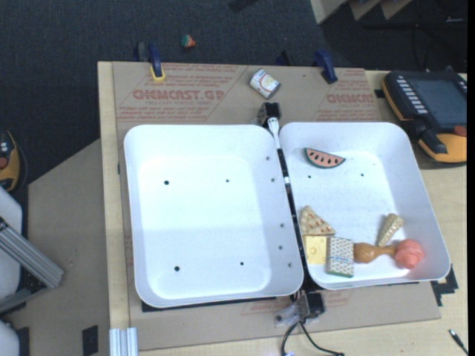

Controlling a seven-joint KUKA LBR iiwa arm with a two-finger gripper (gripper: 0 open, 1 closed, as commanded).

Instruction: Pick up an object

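The right bin [404,150] holds several small toys. A watermelon slice [324,157] lies near its far left corner. Along the near edge sit a tan waffle-like wedge [312,219], a yellow cheese block [315,248], a small patterned carton [341,256], a brown wooden piece [371,252], a cream cone-shaped piece [390,228] and a pink round toy [409,254]. The left bin [148,199] sits beside it.
A small white carton [264,83] lies on the cardboard bench top behind the bins. A teach pendant [430,110] rests at the far right. Blue clamps [323,65] hold the board's far edge. A cable runs off the bench's near edge [304,325].
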